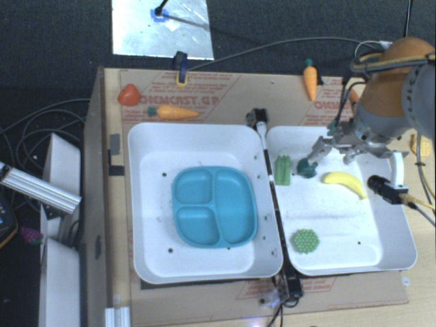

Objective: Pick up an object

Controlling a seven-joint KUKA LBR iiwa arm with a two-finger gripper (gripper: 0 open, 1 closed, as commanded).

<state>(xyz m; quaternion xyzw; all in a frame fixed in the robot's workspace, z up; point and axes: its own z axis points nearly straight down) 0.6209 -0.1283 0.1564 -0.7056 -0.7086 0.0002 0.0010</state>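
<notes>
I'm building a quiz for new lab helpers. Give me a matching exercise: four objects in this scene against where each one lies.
Objects:
1. blue plate
2. banana
3. green ball
4. tomato

Places:
A. right bin, near front
B. board behind the bins
C. left bin
D. right bin, towards its right side

Pairs: 1-C, 2-D, 3-A, 4-B

**Arm: look and fittings**

Arm (402, 87): rounded grey casing with a broad orange band (402, 56) on its upper part. Thin dark cables (364, 56) loop beside the band and run toward the wrist. Hand (308, 167): pale grey metal struts, teal-tipped at the end. No readable markings; screws too small to make out.
</notes>
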